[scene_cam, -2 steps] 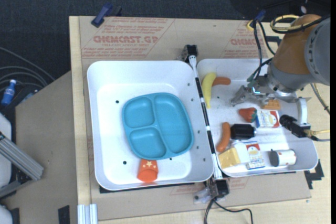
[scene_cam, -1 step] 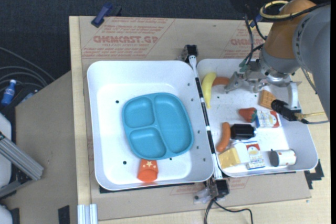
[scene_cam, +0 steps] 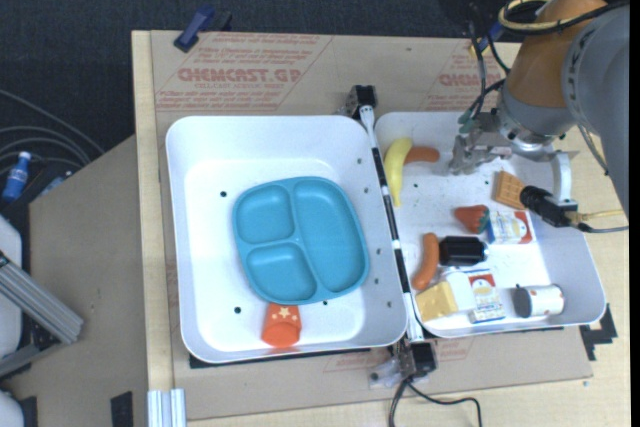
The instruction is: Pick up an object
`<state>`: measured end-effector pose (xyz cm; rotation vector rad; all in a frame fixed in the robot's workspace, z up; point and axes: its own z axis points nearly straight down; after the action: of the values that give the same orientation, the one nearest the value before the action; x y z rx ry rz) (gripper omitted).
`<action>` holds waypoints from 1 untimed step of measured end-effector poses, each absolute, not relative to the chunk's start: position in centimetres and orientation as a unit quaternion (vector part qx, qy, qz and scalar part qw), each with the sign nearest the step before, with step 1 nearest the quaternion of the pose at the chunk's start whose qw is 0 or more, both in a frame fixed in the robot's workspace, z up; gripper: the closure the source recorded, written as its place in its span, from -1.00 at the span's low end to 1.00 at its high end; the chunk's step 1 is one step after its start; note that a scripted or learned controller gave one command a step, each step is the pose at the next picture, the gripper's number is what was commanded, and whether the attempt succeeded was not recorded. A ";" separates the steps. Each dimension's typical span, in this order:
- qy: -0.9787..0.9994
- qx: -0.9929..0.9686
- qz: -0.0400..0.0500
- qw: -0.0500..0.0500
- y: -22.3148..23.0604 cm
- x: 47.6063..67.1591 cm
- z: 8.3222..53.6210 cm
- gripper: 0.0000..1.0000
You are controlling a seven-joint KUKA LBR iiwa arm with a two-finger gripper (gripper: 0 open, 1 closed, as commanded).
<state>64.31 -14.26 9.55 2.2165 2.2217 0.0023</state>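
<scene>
My gripper (scene_cam: pixel 468 155) hangs low over the far end of the right bin (scene_cam: pixel 575 260), under the grey wrist with its orange band. A small orange sausage (scene_cam: pixel 424 154) lies just to its left, and a yellow banana (scene_cam: pixel 398 167) rests against the bin's left wall. A tan cracker (scene_cam: pixel 508 190) lies just right of the gripper and nearer the camera. Nothing shows held under the gripper.
Nearer in the right bin lie a red-orange piece (scene_cam: pixel 470 214), a small box (scene_cam: pixel 508 227), a black block (scene_cam: pixel 462 250), a hot dog (scene_cam: pixel 429 257), a cheese wedge (scene_cam: pixel 436 300), a white carton (scene_cam: pixel 482 295) and a white bottle (scene_cam: pixel 538 299). The left bin (scene_cam: pixel 190 215) holds a blue divided plate (scene_cam: pixel 300 240) and an orange cup (scene_cam: pixel 282 325).
</scene>
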 end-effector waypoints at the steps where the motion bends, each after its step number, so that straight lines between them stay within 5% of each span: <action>1: 0.708 0.706 0.000 0.001 -14.3 64.3 9.5 -1.00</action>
<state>64.29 -14.26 9.52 2.2169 2.2219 0.0015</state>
